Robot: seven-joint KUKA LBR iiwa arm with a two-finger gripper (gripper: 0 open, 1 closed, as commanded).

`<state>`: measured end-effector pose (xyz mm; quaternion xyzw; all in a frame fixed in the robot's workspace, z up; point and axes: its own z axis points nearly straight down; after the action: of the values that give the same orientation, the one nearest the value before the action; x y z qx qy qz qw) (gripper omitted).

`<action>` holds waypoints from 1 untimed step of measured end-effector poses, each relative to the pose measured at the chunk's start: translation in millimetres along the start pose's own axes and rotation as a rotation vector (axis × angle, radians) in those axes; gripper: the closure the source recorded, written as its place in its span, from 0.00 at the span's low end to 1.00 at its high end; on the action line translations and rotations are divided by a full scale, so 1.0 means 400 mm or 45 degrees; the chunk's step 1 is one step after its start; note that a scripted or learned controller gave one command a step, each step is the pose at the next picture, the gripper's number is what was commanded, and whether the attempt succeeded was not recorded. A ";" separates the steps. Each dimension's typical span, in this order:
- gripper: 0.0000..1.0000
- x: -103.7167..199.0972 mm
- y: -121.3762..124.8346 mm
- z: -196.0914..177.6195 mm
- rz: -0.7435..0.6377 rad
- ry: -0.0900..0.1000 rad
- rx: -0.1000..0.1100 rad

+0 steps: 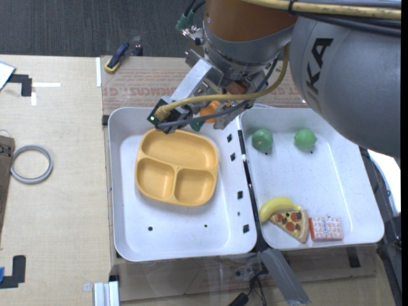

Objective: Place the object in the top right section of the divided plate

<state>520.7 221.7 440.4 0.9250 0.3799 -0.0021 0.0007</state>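
Overhead, the gripper [203, 112] hangs above the yellow divided plate's [177, 168] far edge, clamping an orange object [209, 107].

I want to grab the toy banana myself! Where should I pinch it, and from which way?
Probably pinch the banana across its curved middle, coming straight down from above. It lies flat in the right bin, so its top is open. The pizza slice touches its lower side, so put one finger on the upper, outer curve and keep the other clear of the pizza.
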 end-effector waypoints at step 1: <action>1.00 -0.011 -0.035 0.146 0.717 0.004 -0.001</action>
<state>507.5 228.5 382.2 0.9942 0.1078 -0.0002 0.0012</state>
